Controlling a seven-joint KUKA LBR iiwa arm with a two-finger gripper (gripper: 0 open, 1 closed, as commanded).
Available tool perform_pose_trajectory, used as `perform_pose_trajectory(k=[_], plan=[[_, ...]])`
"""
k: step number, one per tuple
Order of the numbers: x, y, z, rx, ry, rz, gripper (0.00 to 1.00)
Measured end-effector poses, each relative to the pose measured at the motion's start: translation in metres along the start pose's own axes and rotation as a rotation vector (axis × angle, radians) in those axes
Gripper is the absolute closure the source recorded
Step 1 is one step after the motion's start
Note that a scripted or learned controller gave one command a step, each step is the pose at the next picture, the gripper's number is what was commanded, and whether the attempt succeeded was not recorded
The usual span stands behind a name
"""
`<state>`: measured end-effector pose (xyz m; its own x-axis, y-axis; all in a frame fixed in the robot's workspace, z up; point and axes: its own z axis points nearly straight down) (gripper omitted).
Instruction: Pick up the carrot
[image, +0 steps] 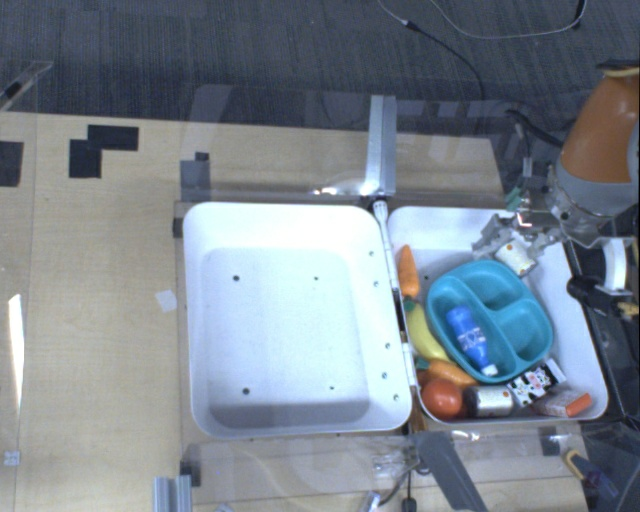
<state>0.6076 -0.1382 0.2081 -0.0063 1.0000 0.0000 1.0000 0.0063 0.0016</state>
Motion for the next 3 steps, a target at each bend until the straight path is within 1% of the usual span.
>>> perform_pose_trajectory(k=[1,2,3], plan=[[0.016,-0.040,0.093,0.002,0.001,0.450,0.00],[0.012,-0.013,0.114,-0.002,0.009,0.511,0.00],[0.039,-0.081,0.076,0.001,0.002,0.641,0.00]])
